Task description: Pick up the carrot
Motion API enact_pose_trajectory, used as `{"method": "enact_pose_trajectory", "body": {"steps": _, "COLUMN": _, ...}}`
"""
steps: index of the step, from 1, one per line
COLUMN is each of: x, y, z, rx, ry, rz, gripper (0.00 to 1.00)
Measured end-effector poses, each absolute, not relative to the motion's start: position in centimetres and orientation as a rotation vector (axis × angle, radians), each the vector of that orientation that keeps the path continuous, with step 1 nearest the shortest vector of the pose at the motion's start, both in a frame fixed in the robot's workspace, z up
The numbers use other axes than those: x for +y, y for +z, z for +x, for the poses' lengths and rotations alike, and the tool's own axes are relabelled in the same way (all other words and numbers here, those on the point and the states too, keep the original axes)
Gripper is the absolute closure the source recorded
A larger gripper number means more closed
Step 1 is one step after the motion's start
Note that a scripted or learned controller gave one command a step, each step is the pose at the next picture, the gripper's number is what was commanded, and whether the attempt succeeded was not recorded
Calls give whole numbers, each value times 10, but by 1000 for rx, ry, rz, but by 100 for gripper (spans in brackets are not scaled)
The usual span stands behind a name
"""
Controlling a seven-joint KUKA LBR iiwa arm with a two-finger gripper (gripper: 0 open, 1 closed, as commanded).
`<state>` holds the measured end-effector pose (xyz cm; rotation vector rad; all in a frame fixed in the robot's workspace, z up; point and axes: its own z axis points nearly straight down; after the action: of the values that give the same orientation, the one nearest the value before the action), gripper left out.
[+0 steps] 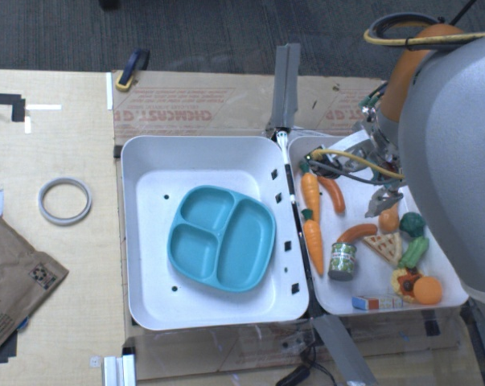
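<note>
- We see two white bins side by side on the bench; the left bin [137,240] holds a blue divided plate [223,238] near its middle.
- The right bin [330,300] carries a scatter of toy food. Two carrots lie along its left wall: one carrot [309,195] toward the far left corner, a second carrot [314,246] just below it, nearly end to end.
- Beside the upper carrot lies a red sausage [333,193]; another sausage [356,233] rests near the bin's middle, just above a small green can [343,260].
- A pizza slice [385,246], a broccoli floret [412,223], a green cucumber [415,252] and an orange [426,289] crowd the bin's right side; a small flat box [374,302] sits at the near edge.
- The grey arm [451,151] looms over the bin's right edge, and the gripper [384,203] hangs above the bin's middle, apart from both carrots. We cannot tell how its fingers stand.
- On the bench's left side rest a roll of tape [65,200] and a brown cardboard box [13,284].
</note>
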<state>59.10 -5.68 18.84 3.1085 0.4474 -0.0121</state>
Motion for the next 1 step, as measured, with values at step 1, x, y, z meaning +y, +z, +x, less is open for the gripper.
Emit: {"method": "enact_pose_trajectory", "body": {"steps": 1, "x": -28, "y": 188, "z": 640, "rx": 315, "ry": -10, "rz": 3125, "gripper": 0}}
